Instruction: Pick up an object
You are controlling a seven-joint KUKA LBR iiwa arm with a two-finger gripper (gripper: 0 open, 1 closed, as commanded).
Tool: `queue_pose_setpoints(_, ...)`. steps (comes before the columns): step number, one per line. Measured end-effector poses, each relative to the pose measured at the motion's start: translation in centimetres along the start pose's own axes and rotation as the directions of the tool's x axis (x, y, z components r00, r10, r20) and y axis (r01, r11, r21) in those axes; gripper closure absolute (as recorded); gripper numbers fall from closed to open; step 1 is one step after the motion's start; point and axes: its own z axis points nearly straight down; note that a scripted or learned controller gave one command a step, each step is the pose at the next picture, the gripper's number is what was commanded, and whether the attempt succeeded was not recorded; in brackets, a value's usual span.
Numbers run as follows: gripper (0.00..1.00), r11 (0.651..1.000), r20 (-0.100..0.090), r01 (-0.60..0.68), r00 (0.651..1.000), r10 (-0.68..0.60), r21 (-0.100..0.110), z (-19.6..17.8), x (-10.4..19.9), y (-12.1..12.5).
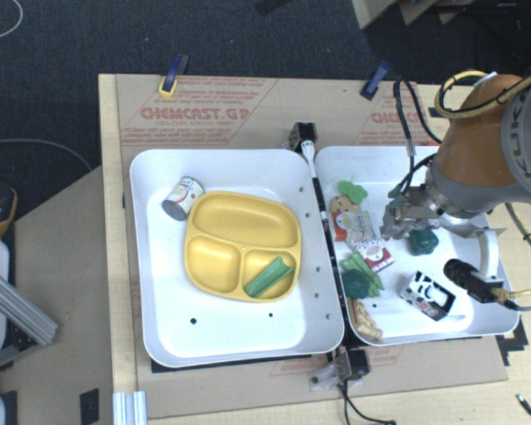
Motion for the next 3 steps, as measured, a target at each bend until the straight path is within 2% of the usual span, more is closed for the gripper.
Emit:
queue_pose_setpoints(1, 1.0, 1.0, 0.001, 0.0, 1.0, 0.0, -0.005, -6.1, -0.1, 0.9)
queue_pose_setpoints(2, 1.0, 1.0, 0.0, 0.0, 1.0, 0.0, -0.001, -7.9, -0.1, 1.0)
queue_pose_setpoints(3, 1.0, 1.0, -0.004, 0.001, 1.0, -0.001, 0.009, -8.2, 3.4, -2.6)
